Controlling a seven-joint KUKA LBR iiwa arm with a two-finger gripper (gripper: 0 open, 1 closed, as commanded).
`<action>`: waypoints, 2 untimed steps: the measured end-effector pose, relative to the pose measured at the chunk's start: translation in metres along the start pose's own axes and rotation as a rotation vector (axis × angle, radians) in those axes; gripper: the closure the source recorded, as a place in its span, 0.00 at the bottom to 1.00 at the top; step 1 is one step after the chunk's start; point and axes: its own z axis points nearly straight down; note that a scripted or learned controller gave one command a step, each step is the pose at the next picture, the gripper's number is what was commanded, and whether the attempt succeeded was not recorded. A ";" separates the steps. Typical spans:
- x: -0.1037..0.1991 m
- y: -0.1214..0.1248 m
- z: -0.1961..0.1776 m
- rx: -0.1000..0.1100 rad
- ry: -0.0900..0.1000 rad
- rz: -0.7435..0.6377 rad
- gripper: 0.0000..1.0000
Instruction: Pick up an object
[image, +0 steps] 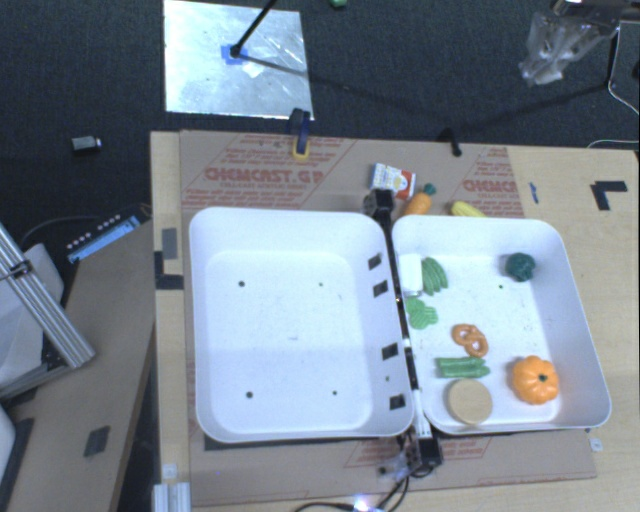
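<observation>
The right bin (560, 300) holds several small toy foods. Among them are an orange pumpkin (534, 380), a tan round disc (468, 402), a green bean pod (462, 367), a pretzel (469, 339), two green leafy pieces (433, 275) (421, 315), a dark green broccoli (519, 266) and a white piece (410, 272). My gripper (558, 48) hangs blurred at the top right, well beyond the bench's far edge and apart from every object, with nothing seen in it.
The left bin (210, 300) lies beside the right one. Behind the bins on the cardboard lie a carrot (417, 204), a yellow banana (466, 210) and a small red and white box (390, 179). A metal frame (40, 310) stands at the left.
</observation>
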 end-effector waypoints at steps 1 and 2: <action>0.009 0.000 0.000 0.000 0.000 -0.001 1.00; 0.020 0.000 0.000 0.000 0.000 0.000 1.00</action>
